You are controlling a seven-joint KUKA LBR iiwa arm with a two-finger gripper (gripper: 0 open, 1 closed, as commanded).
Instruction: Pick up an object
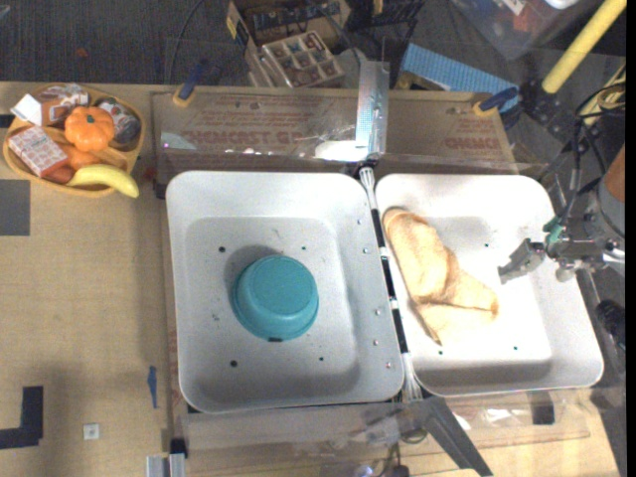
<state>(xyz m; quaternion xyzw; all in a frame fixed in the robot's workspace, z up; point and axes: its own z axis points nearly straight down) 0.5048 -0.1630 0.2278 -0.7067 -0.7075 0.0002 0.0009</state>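
Two white bins sit side by side on the bench, and each carries one candidate for us. In the left bin (189,207) a teal bowl (276,296) rests upside down near the middle of the floor, slightly toward the front edge. In the right bin (527,192) a tan, floppy piece that looks like a cloth or soft toy (429,266) lies along the left wall, running from the back left corner toward the middle of the floor.

The gripper (525,260) hangs over the right side of the right bin, well apart from the tan piece, and we see nothing between its fingers; how wide they stand we cannot tell.

We judge the tan piece to be the nearer target. It looks light and limp, so it should bunch under a pinch and not slide away; we would take it at the thicker rounded part near the back. The bowl looks stiff, smooth and domed, likely to slip from two fingers unless we catch its rim.
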